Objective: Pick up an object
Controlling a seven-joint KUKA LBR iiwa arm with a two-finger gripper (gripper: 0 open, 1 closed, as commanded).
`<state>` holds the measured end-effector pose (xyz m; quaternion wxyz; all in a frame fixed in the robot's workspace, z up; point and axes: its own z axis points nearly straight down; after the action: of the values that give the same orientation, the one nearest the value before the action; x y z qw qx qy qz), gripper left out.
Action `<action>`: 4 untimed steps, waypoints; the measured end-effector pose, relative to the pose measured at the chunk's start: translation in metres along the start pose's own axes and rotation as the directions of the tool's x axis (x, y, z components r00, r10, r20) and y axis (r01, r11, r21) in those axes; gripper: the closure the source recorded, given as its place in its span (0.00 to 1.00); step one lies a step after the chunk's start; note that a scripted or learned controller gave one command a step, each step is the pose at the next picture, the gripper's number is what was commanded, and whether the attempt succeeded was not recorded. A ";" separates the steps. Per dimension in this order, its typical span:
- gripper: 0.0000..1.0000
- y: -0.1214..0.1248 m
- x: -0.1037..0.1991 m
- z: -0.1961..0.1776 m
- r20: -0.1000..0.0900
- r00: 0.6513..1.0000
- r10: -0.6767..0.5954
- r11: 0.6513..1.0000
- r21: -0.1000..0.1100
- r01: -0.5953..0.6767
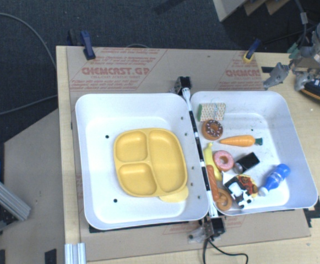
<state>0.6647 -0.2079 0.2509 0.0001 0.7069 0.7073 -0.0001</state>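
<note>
The right bin [292, 125] holds several small toys. A checkered waffle piece [212, 111] lies at its far left, with a chocolate donut [211, 129] just below it. An orange carrot [238, 141] lies across the middle. A pink donut [223, 160], a yellow banana [209, 158] and a black block [247, 162] sit nearer the front. A blue bottle [274, 177] lies at the front right. My gripper [275, 77] hangs outside the bin, above its far right corner, holding nothing that I can see.
A yellow divided plate [148, 161] lies in the left bin [93, 120]. A red sausage [211, 177], a brown pretzel [223, 199] and a black-and-white toy [241, 188] crowd the right bin's front left corner. Blue clamps [87, 44] hold the board's far edge.
</note>
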 end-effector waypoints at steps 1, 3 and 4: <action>0.00 0.000 0.071 0.164 -0.001 1.000 -0.002 1.000 0.010 0.002; 0.00 -0.137 0.037 0.166 0.000 1.000 0.001 1.000 0.000 -0.001; 0.00 -0.063 0.071 0.166 0.000 1.000 -0.001 1.000 -0.001 0.001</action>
<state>0.6015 -0.1373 0.0850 0.0003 0.7066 0.7076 0.0004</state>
